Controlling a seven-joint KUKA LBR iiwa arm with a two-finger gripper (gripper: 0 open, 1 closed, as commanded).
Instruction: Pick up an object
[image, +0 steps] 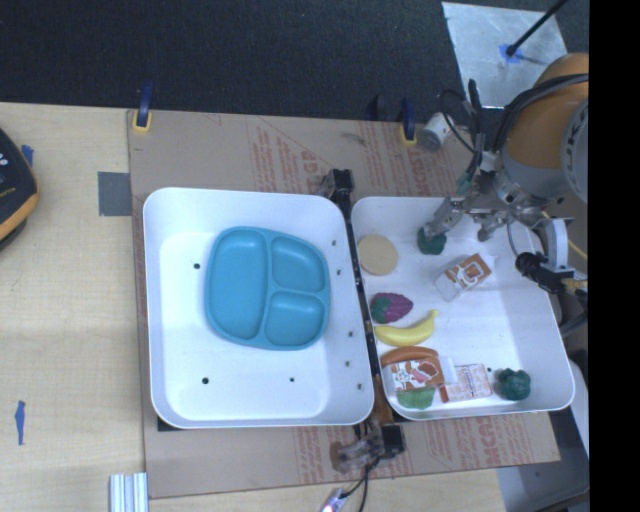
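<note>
My gripper (462, 226) hangs over the far part of the right bin (545, 330), below the arm's orange band, and its fingers stand spread open. The left fingertip (438, 226) is right at a small dark green object (432, 242); I cannot tell if they touch. Nothing sits between the fingers. A small orange and white carton (466, 273) lies just in front of the gripper. A tan round disc (378, 254) lies to its left. Closer to the front are purple grapes (391, 306), a banana (408, 331), an orange packet (412, 372), a white packet (466, 383) and a green lump (514, 384).
The left bin (170, 300) holds a blue divided plate (268, 288). Cables and the arm's grey body (540, 150) crowd the far right corner. A clamp (340, 183) sits between the bins at the back. Bare white floor (510, 320) shows in the middle of the right bin.
</note>
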